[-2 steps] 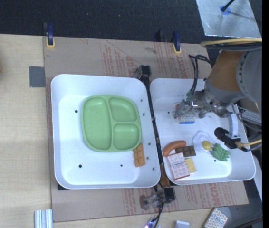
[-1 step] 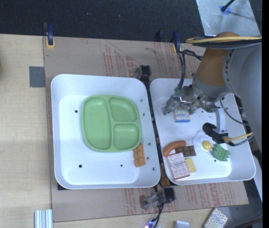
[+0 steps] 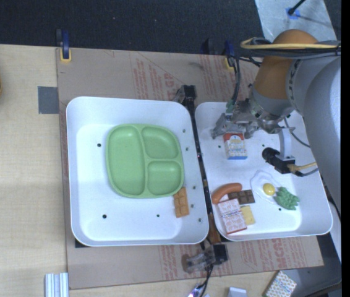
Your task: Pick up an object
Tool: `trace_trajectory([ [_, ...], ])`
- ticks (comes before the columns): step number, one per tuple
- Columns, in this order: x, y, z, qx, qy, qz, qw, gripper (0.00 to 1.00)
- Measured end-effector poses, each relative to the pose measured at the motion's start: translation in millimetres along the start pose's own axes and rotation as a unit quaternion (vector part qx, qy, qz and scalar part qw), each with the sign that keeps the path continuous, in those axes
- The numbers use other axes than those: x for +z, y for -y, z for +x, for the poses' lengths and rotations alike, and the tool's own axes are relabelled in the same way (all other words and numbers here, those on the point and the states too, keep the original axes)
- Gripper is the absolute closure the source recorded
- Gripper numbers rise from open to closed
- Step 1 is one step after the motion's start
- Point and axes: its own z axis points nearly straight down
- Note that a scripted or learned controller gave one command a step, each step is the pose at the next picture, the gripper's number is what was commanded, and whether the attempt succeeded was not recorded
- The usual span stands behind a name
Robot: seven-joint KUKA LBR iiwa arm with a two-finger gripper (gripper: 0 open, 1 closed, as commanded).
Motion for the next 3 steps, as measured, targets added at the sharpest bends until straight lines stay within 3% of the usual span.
trace_trajectory([
  [1,0.1,-4.4,7.9,0.000,0.000,0.000,1.0000,0.00],
  [2,0.9,25.9,-2.8,0.002,0.000,0.004,1.0000,0.00],
  [3,-10.1,24.4,-3.5,0.001,0.000,0.003,1.0000,1.00],
])
